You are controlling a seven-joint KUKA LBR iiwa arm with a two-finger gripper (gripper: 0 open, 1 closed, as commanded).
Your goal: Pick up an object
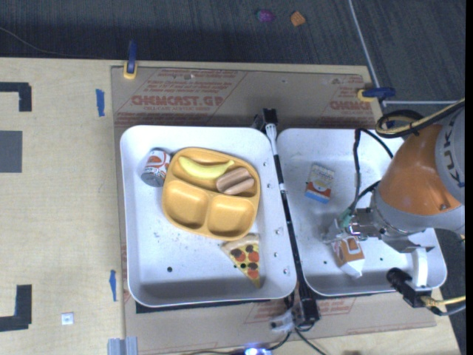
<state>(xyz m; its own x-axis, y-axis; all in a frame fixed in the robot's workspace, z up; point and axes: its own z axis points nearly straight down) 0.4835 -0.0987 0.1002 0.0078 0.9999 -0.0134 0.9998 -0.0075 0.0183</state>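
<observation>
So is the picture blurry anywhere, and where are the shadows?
In the camera view, the yellow tray and the pizza slice look fairly sharp; the tool region is soft and hard to make out; dark shadow lies on the floor along the bench's far edge; the white bins look bright and evenly lit.

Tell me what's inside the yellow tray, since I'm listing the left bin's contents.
The tray holds a banana and a hot dog in its far compartments. The two near compartments look bare. Anything beneath the food is covered.
</observation>
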